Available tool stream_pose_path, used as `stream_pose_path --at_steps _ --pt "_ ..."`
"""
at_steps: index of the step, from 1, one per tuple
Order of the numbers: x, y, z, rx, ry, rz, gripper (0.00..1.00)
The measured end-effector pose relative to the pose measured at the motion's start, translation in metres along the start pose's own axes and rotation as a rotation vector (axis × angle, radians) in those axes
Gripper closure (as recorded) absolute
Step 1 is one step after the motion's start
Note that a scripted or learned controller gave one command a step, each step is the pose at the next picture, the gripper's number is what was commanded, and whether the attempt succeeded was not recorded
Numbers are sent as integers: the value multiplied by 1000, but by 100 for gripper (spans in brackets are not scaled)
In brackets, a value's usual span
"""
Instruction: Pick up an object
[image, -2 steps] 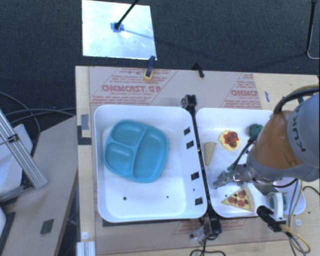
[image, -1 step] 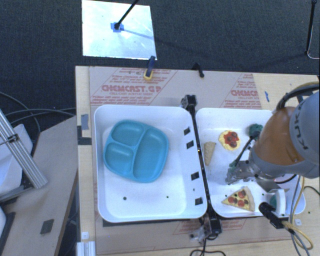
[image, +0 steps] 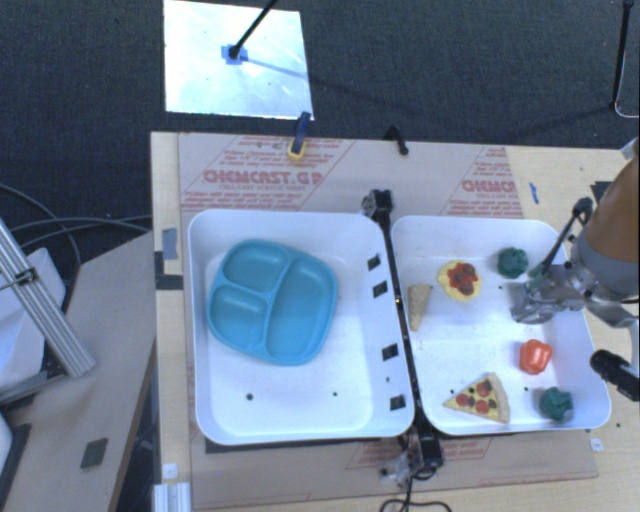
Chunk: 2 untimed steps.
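The right bin (image: 590, 330) holds several toy foods. A round red-and-yellow piece (image: 459, 280) lies beside a tan cone (image: 417, 303). A dark green lump (image: 513, 262) sits at the far side. A red pepper (image: 535, 356), a pizza slice (image: 481, 397) and a second green lump (image: 556, 403) lie near the front. My gripper (image: 531, 303) hangs low over the bin's right half, between the far green lump and the red pepper, just above the pepper in the view. I see none of the toys in its grasp.
The left bin (image: 230, 400) carries a blue divided plate (image: 270, 300). A black clipped divider (image: 393, 310) runs between the bins. The grey arm (image: 610, 250) enters from the right over the right bin's edge. A yellow clip (image: 297, 150) lies on the board behind.
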<state>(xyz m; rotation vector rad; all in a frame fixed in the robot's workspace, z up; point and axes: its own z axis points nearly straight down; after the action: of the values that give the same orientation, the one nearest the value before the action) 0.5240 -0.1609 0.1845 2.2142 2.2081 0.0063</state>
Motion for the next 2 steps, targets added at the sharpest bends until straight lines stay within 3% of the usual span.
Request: stream_pose_path --at_steps 1,2 --pt "-49 73 -84 -4 -1 -7 100" --pt "-47 -42 -55 20 10 2 100"
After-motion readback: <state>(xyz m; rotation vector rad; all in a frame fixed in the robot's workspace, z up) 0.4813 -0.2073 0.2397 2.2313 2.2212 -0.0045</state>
